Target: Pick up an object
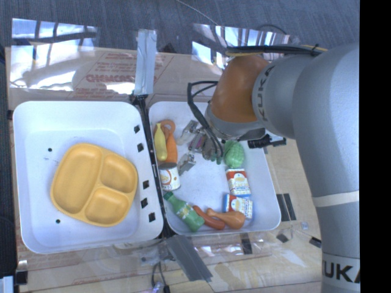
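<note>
My gripper [187, 145] hangs low over the upper middle of the right bin [266, 182], with its two metal fingers [188, 129] spread open and nothing between them. Just left of the fingertips lie an orange carrot [171, 146] and a yellow banana [159, 143] against the bin's left wall. A small jar [169, 177] stands right below the lower finger. A green round toy [233, 154] sits at the wrist's right side, partly under the arm. The orange-banded wrist [238, 96] covers the bin's top right.
Along the right bin's right and front lie a small labelled bottle [238, 182], a carton [239, 205], an orange-red piece [218, 218] and a green bottle [183, 211]. The left bin [36, 121] holds a yellow divided plate [93, 184].
</note>
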Robot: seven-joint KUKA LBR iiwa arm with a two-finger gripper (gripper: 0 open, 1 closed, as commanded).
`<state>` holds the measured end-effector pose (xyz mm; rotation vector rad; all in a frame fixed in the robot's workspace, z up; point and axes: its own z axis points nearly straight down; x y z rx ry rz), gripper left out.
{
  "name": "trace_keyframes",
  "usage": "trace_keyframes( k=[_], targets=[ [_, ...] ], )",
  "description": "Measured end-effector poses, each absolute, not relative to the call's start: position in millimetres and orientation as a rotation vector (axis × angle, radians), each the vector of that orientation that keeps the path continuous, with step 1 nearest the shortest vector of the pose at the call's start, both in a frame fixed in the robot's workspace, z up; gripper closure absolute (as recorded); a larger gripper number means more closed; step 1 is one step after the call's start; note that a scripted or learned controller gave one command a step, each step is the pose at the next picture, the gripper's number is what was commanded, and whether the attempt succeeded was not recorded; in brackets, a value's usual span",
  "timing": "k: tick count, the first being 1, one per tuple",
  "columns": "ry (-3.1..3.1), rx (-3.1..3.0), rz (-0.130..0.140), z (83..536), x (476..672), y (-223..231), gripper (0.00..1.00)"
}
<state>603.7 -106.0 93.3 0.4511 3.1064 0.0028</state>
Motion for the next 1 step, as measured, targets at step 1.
trace_keyframes(
  k=[1],
  targets=[
    [3.107, 0.443, -0.001, 103.9, 604.2, -106.7, 1.0]
  ],
)
